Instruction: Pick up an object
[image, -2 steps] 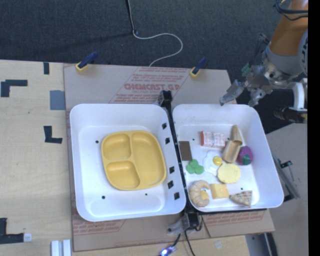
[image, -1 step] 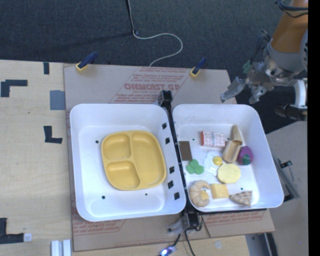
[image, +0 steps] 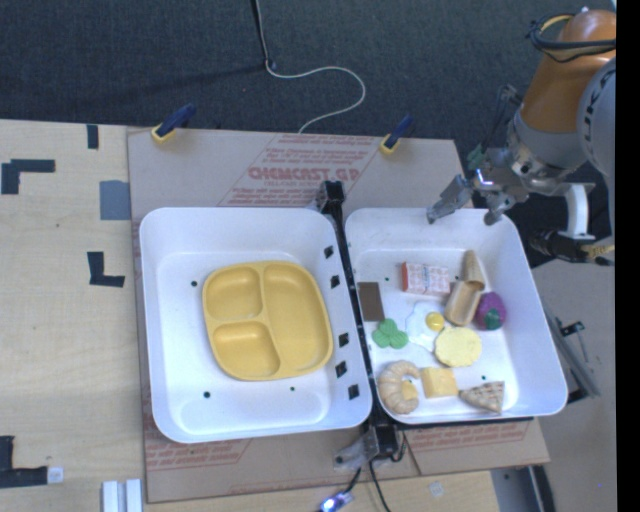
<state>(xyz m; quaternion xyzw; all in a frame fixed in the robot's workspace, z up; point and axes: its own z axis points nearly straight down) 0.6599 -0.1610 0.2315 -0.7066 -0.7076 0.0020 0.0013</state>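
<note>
My gripper (image: 466, 208) hangs above the back rim of the right bin (image: 530, 290), open, with nothing between its two fingers. Below it in that bin lie several toy foods: a pink-and-white wrapped packet (image: 424, 277), a tan bread piece (image: 465, 294), a purple item (image: 490, 312), a yellow round slice (image: 458, 348), a green piece (image: 389, 333), a brown block (image: 369, 300), a croissant (image: 399, 386), a cheese square (image: 438, 381) and a pizza wedge (image: 482, 396).
The left bin (image: 165, 300) holds a yellow divided plate (image: 267, 320). Black clips run along the seam between the bins. A white cable (image: 320, 75) lies on the dark floor behind the cardboard sheet (image: 290, 170).
</note>
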